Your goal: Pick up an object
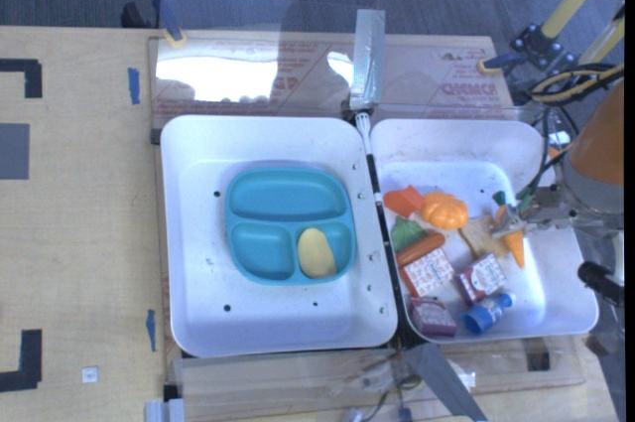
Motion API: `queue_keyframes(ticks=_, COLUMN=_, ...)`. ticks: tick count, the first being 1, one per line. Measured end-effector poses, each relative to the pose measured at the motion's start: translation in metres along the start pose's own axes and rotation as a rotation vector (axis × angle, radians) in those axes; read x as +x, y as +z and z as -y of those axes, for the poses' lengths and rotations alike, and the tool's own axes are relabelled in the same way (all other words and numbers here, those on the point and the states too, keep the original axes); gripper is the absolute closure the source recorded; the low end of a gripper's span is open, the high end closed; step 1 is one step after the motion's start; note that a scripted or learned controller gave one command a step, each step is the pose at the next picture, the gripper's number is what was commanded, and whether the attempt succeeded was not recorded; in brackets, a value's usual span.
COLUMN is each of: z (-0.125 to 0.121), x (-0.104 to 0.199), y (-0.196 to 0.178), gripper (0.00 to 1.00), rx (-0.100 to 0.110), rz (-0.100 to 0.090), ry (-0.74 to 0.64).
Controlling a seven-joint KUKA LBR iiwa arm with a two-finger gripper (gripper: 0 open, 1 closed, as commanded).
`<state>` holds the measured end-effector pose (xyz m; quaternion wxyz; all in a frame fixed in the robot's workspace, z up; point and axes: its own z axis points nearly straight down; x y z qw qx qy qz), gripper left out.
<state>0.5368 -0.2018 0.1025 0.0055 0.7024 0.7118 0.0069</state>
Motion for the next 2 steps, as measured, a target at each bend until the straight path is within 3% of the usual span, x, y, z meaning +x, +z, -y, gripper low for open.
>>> queue_keyframes(ticks=1, z=-0.064, x=0.061, y=-0.035, gripper=1.0, rx=0.011, rz=0.0, ry=0.008)
queue_keyframes(ticks=2, z=-0.105, x=0.123, y=-0.103, gripper=1.0, rx=0.006, rz=0.0, ry=0.023)
